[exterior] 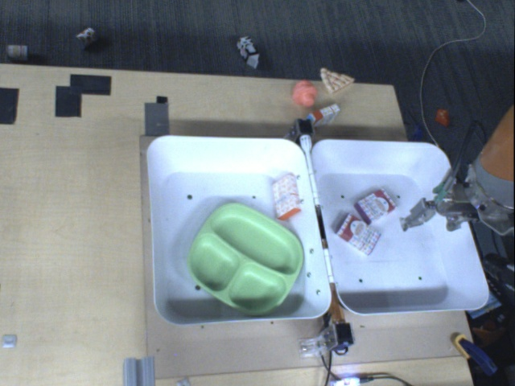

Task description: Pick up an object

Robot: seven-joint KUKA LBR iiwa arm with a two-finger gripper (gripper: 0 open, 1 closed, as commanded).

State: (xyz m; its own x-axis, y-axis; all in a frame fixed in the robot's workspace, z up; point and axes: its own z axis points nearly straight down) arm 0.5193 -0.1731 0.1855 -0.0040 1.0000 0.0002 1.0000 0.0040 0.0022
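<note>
**Packets wait in the right bin, end effector empty above it**

Packets, two of them, red and white, lie near the middle of the right bin (402,296): one small packet (375,205) sits a little higher in the view, and a second packet (356,232) lies just beside it, lower and to the left, the two close together or barely touching. Both rest flat on the white floor of the bin.

From where I stand, the grey arm comes in from the right side, and its end effector (432,212) hangs over the right part of that same bin, to the right of the packets and apart from them. Its two fingers are spread with a clear gap, and nothing sits between them.

In the left bin (173,183) a green divided plate (245,256) takes up the lower middle, tilted slightly, with three compartments showing. Another red and white packet (286,196) lies near the bin's right wall, above the plate and not touching it.

On the bench (72,240) behind the bins, close to the far edge, I can see a pink ball (304,93), a wedge-shaped toy like a pizza slice (336,80) just to its right, and a small tube-like item (326,114) just below them, near where the two bins meet. A few small bits lie on the dark floor (201,14) beyond the bench, too small to name.
</note>
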